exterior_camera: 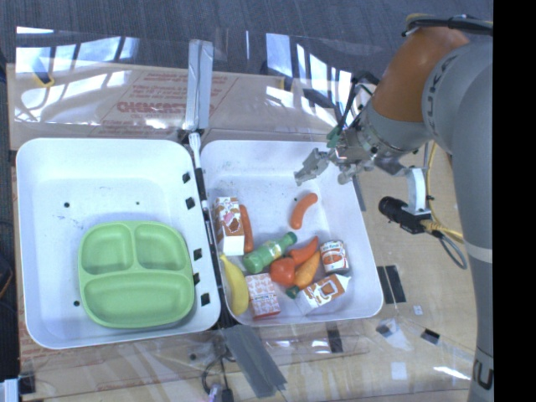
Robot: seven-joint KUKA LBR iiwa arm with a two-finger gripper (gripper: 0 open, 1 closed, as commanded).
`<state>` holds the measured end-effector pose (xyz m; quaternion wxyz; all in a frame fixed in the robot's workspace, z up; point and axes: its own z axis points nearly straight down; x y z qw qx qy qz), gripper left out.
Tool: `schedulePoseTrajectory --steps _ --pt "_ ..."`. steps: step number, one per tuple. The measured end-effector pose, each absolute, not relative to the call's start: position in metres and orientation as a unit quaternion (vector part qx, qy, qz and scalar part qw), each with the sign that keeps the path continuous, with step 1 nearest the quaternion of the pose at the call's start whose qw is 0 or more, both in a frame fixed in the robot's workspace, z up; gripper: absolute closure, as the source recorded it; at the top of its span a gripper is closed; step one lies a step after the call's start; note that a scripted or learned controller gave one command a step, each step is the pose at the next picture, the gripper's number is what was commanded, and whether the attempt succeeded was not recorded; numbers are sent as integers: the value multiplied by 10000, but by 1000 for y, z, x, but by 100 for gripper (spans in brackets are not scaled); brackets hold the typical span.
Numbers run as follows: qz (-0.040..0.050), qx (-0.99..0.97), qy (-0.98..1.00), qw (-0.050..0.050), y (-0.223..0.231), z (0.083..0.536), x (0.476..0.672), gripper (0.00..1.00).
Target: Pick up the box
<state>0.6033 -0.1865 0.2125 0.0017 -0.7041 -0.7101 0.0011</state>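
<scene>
A grey robot arm's gripper [322, 164] hangs over the far right part of the right bin [260, 153], its jaws spread and holding nothing. The box [232, 225] (a carton with an orange picture) stands against that bin's left wall, touching a green bottle [270, 252] and just above a banana [235, 284]. With toys packed so tightly, the jaws could likely catch the bottle or slip off.

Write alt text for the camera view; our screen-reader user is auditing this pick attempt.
A grey arm's gripper hovers over the far part of the right bin, above toy food: a hot dog, green bottle, banana and small boxes. The left bin holds a green divided plate.
</scene>
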Motion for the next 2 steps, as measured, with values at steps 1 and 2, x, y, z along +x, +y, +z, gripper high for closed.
schedulePoseTrajectory --steps 1,2 --pt "9 -6297 -7768 19 -126 106 647 0" --pt "3 -6429 -7659 4 -94 96 657 0"
